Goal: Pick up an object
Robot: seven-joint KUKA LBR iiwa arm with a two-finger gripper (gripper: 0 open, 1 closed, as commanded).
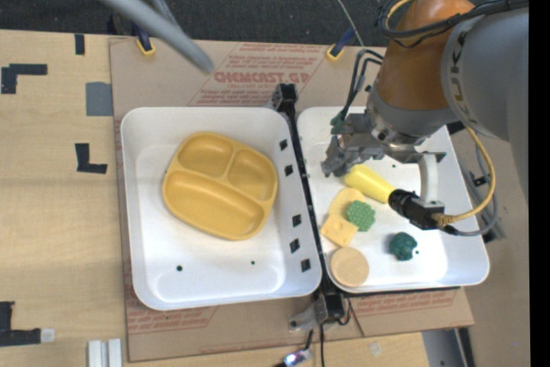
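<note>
The grey, smooth-shelled robot arm (481, 56), with its glossy orange band, reaches in from the right over the right-hand shallow white plastic bin (468, 269). Beside it, touching along the middle wall, sits the left-hand shallow white plastic bin (137, 211). Both rest on a flat brown cardboard sheet (249, 77) printed in red letters.

The left bin holds a smooth, matte yellow plastic plate (219, 185) with rounded corners, divided into three compartments and lying flat.

The grey metal gripper (337, 159) hangs low at the upper left of the right bin, near the middle wall; I cannot tell whether it is open or closed, and nothing shows held in it. Just beside it lies a smooth bright yellow cylinder (369, 182), tilted. Below that, a yellow cheese-like wedge (338, 229) lies against a bumpy light green broccoli-shaped piece (361, 216). A flat tan round disc (350, 267) sits at the bin's lower left corner, and a small knobbly dark green lump (402, 247) lies apart to its right.
</note>
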